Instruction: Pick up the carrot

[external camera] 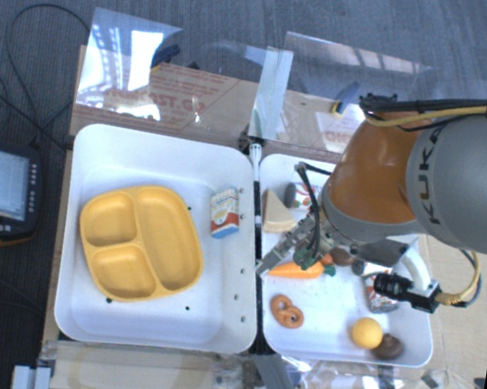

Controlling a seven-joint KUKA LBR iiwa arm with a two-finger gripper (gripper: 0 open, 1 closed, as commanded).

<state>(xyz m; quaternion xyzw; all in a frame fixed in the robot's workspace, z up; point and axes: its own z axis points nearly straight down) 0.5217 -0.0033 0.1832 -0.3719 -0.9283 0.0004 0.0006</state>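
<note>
Carrot, orange with a green leafy top (294, 268), lies in the right shallow white bin (330, 345), near its left wall. The grey arm with its orange band (376, 178) reaches down over that bin, and the end effector (302, 244) sits just above the carrot, touching or nearly so; how far it is open, or whether it grips anything, I cannot tell. A brown pretzel (286, 312) and a yellow lemon (367, 332) lie nearer the front. The left white bin (113, 324) holds a yellow divided plate (140, 241) and a small carton (224, 211).
</note>
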